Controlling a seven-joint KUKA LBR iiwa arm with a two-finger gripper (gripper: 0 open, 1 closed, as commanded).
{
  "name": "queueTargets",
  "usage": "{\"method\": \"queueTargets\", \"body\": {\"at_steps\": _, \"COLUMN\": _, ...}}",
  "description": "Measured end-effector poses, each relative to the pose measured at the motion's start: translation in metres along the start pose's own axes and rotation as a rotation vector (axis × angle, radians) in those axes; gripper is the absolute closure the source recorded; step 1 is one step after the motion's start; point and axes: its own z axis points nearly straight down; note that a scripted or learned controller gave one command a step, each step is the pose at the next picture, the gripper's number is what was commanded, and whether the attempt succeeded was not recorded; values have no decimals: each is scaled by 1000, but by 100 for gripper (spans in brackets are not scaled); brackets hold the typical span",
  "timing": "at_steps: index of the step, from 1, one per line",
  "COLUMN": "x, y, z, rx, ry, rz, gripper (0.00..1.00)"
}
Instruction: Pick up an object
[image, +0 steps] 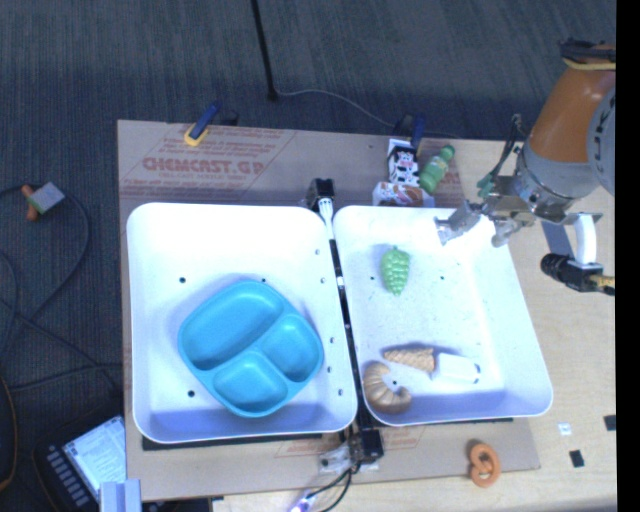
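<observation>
Green toy grape bunch (395, 269) sits in the far part of the right bin (520, 330); a croissant (384, 389) and an ice-cream cone (412, 357) lie along its near wall; gripper (478, 228) hovers over the far right corner, fingers spread, nothing between them; blue divided plate (250, 345) fills the left bin (160, 250).

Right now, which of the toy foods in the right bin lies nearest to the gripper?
The green grape bunch. It lies alone in the upper part of the right bin, closest to the gripper; the ice cream cone and pretzel lie at the bottom edge.
</observation>
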Motion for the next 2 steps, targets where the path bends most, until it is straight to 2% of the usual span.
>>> {"method": "queueTargets", "body": {"at_steps": 1, "x": 30, "y": 8, "z": 113, "rx": 0, "ry": 0, "rz": -1, "gripper": 0}}
{"method": "queueTargets", "body": {"at_steps": 2, "x": 76, "y": -68, "z": 73, "rx": 0, "ry": 1, "rz": 0, "gripper": 0}}
